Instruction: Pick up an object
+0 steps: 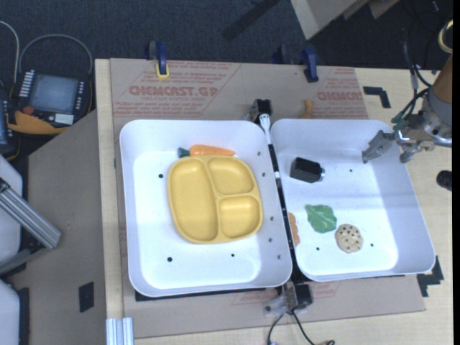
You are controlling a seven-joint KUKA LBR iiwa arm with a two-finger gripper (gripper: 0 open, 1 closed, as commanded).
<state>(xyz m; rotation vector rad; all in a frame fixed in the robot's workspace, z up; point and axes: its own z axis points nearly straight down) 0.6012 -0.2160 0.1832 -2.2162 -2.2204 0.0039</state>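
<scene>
While the gripper [389, 148] is seen spread and unloaded at the right bin's [402, 261] upper right edge, a black block [306, 169], green leaf [320, 217] and cookie [349, 238] are shown lying inside.

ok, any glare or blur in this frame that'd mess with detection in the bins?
Camera view: the left bin floor carries a broad soft sheen, no blown-out glare; the yellow divided plate, black block and cookie look sharp with faint shadows; the gripper at the right bin rim looks slightly soft.
</scene>
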